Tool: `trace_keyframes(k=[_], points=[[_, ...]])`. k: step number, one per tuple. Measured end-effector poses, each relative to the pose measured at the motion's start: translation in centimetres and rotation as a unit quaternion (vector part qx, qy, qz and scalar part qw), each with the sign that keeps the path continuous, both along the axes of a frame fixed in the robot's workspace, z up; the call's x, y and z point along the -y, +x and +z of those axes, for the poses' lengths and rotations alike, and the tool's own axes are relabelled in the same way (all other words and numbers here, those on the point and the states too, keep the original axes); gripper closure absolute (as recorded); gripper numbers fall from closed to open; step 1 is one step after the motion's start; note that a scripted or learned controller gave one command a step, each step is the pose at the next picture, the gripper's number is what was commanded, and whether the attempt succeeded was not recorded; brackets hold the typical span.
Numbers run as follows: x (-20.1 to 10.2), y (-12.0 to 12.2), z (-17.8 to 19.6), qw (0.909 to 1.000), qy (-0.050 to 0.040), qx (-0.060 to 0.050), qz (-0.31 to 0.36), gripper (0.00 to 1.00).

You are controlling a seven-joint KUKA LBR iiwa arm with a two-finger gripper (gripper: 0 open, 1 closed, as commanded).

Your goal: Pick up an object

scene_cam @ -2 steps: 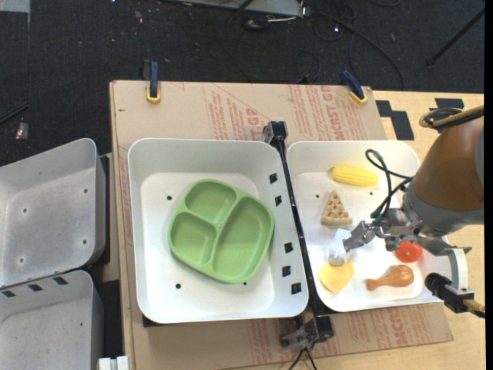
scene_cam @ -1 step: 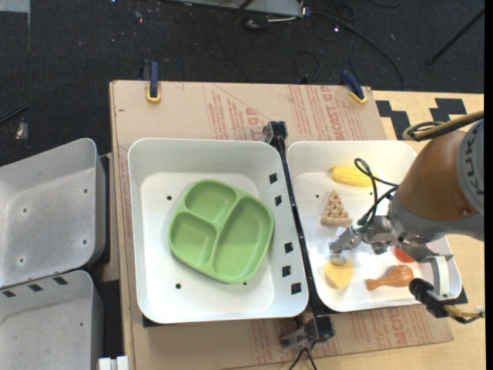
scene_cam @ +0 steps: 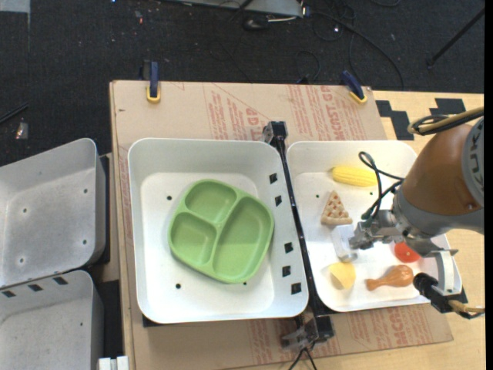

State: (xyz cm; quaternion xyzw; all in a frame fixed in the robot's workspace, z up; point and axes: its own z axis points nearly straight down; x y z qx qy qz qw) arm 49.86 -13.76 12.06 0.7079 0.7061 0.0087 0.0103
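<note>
The gripper (scene_cam: 356, 241) hovered low in the right bin (scene_cam: 308, 156), just above the cheese (scene_cam: 343, 275). Its jaws? Couldn't tell from here. The pizza slice (scene_cam: 335, 207) lay nearby.

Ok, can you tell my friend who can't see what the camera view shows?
The robot's gripper hangs low in the right bin among toy corn, a pizza slice and a drumstick. A green divided plate sits in the left bin.

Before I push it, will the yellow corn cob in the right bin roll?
Probably. The yellow plastic corn cob looks rounded and tapered, so it may roll in a curve. It seems light and hollow, so a nudge could send it along the white bin's smooth floor.
</note>
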Motion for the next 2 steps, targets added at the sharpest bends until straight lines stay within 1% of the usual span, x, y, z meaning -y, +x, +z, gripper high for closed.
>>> trace_keyframes(k=[1, 2], points=[[-0.5, 0.0, 4.3, 0.9999, 0.0006, -0.012, 0.003, 1.00], [-0.6, 1.0, 9.0, 0.9999, 0.0004, -0.011, 0.003, 1.00]])
